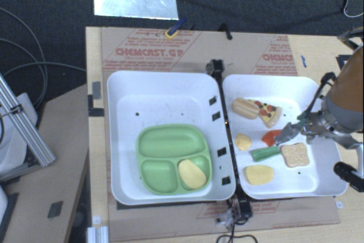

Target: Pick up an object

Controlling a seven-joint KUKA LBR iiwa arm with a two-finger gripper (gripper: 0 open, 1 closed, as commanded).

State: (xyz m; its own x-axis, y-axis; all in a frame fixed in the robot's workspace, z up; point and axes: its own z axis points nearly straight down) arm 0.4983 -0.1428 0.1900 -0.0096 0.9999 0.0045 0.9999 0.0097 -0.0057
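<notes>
The right bin [304, 90] holds several toy foods: a hot dog [245, 107], a pizza slice [270, 113], a small yellow piece [243, 141], a red piece [271, 137], a green stick [264, 152], a slice of toast [295, 155] and a yellow oval [259, 174]. My gripper [288, 132] reaches in from the right and hangs low over the right end of the red piece, just above the toast. Nothing is visibly lifted off the bin floor.
In the left bin [131, 99] lies a green divided plate [170, 135] with a yellow piece [192, 173] in its lower right compartment. A raised divider [223, 128] separates the bins. The arm's grey body [344, 116] covers the right bin's right edge.
</notes>
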